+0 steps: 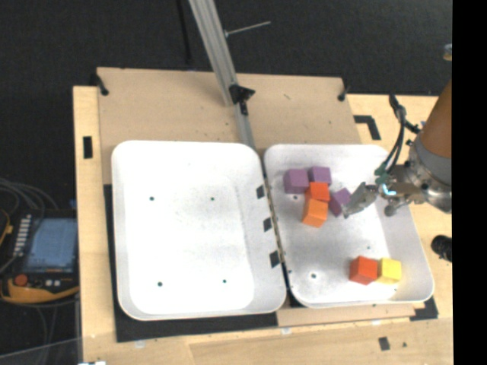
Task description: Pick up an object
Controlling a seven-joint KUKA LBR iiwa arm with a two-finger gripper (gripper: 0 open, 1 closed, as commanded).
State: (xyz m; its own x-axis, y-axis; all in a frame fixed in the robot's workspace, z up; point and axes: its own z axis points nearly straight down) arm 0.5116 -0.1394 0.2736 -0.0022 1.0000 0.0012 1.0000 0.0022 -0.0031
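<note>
Several small blocks lie in the right bin (396, 238). Two purple blocks (297, 179) (320, 175) sit at its upper left, with two orange blocks (318, 192) (314, 213) just below them. Another purple block (339, 199) rests to their right. A red-orange block (364, 269) and a yellow block (390, 269) sit side by side near the front right corner. My gripper (371, 206) hangs low over the right bin's middle right, open. Its left finger (358, 201) is right beside the lone purple block; nothing sits between the fingers.
The left bin (190, 226) lies beside the right one, with a row of black clips (268, 223) along the shared edge. A slanted metal pole (217, 44) rises from the back of the bench. A box with cables (49, 245) sits off the bench's left side.
</note>
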